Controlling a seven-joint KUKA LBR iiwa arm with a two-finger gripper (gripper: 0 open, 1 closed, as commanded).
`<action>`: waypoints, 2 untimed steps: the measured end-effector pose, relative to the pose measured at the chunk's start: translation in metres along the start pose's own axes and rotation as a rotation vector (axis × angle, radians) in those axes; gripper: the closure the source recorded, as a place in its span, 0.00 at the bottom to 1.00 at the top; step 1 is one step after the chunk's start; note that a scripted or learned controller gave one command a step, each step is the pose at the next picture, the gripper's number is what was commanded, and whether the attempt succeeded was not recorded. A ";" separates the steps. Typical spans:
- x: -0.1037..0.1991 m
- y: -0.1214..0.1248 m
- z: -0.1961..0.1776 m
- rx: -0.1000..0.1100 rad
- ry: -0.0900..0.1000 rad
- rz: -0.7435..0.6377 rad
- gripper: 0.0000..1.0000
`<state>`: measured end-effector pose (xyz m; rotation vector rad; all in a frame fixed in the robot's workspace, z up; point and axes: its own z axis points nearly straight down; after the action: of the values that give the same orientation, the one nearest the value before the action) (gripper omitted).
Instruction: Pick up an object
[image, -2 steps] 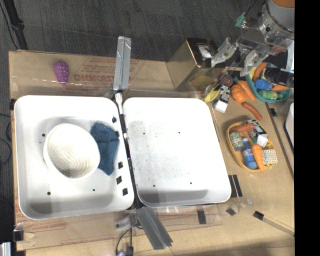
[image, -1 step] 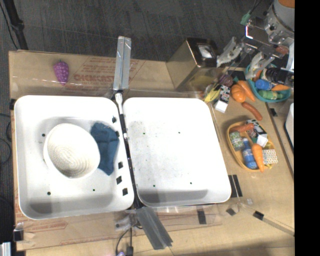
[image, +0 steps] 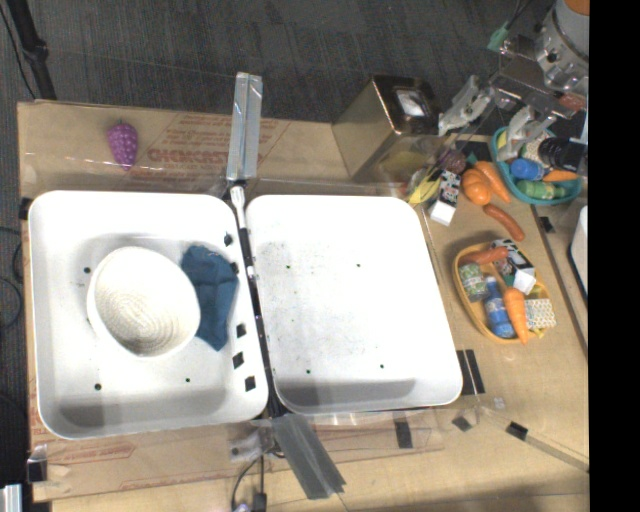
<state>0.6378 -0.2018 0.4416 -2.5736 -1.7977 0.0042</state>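
Round white ribbed cap (image: 147, 300) touching crumpled blue cloth (image: 212, 293)

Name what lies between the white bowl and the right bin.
In the camera view: a blue cloth against the white bowl, then the divider before the right bin.

Both bins (image: 60, 300) are white, the right one (image: 345, 300) faintly speckled with grey smudges and a few dark dots. In the left bin, a cream bowl (image: 145, 300) carries a fine ribbed pattern, and the cloth (image: 212, 292) beside it is dark teal. The worktop (image: 300, 150) is tan cardboard with faint red print. A purple, bumpy grape bunch (image: 123, 143) lies on it. The yellow basket (image: 500, 295) holds orange, blue and white pieces; the teal bowl (image: 540, 180) holds orange, green and yellow ones. The end effector (image: 500, 105) is silver-grey.
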 end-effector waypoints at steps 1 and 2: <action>0.002 0.000 -0.009 0.003 -0.001 -0.008 1.00; 0.092 -0.055 0.001 0.001 -0.001 0.180 1.00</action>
<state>0.6176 -0.0966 0.4412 -2.7245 -1.5594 0.0072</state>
